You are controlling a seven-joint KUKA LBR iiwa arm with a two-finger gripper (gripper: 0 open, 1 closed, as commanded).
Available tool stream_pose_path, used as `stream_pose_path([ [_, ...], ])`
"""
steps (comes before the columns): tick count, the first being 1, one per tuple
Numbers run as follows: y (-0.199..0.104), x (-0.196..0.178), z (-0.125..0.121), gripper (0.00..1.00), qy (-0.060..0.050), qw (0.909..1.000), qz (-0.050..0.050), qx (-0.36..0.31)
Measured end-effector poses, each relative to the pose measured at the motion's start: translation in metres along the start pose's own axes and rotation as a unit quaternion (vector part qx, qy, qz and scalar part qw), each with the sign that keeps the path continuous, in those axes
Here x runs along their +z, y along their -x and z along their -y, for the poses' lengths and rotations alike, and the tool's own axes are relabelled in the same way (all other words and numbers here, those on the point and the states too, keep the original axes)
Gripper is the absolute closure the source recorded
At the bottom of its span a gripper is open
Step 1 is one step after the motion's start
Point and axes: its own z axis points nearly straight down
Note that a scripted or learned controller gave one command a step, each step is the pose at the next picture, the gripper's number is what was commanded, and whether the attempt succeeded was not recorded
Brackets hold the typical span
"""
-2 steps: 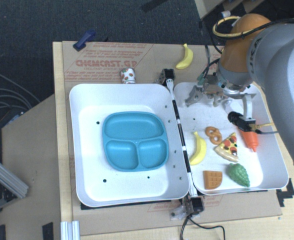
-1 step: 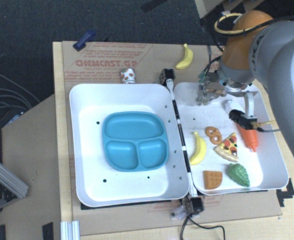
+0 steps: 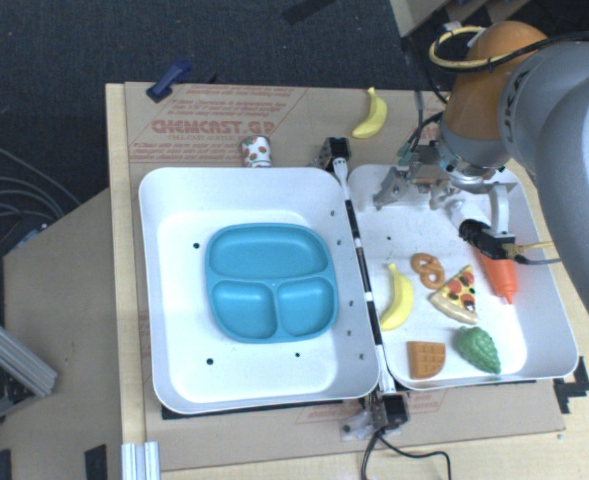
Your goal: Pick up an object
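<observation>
The arm (image 3: 534,98) reached in from the right, its orange band above the wrist, and its tool (image 3: 424,190) hung over the far end of the right bin (image 3: 549,353), close to that bin's back wall. Whether the tool was spread or pressed together could not be told from this angle, and nothing showed pinched in it.

The things to be picked lay in the right bin, toward its near half. A carrot (image 3: 501,276) with a dark top lay nearest the tool, on the right side. A small pretzel (image 3: 426,267) sat near the middle, with a pizza slice (image 3: 456,296) just beside it on the right. A banana (image 3: 398,300) lay along the left wall, next to the divider between the bins. Nearer the front edge sat a square waffle (image 3: 425,358) and, to its right, a green leafy piece (image 3: 479,349), close to the pizza slice.

The left bin (image 3: 164,268) held a blue divided plate (image 3: 270,280) with three sections, lying flat near its middle.

On the brown counter (image 3: 214,123) behind the bins lay a second banana (image 3: 371,117), a small red-and-white spotted object (image 3: 257,150), and a blue object (image 3: 168,81) at the counter's far left corner.
</observation>
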Motion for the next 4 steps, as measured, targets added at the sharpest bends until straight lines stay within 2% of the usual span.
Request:
stream_pose_path([
  [1,0.000,-0.010,-0.001,1.00,0.001,1.0000,0.000,0.000],
  [2,0.000,-0.010,-0.001,0.00,0.001,1.0000,0.000,0.000],
  [3,0.000,-0.021,-0.001,1.00,0.002,1.0000,0.001,0.000],
  [4,0.000,-0.020,-0.001,0.00,0.002,1.0000,0.001,0.000],
])
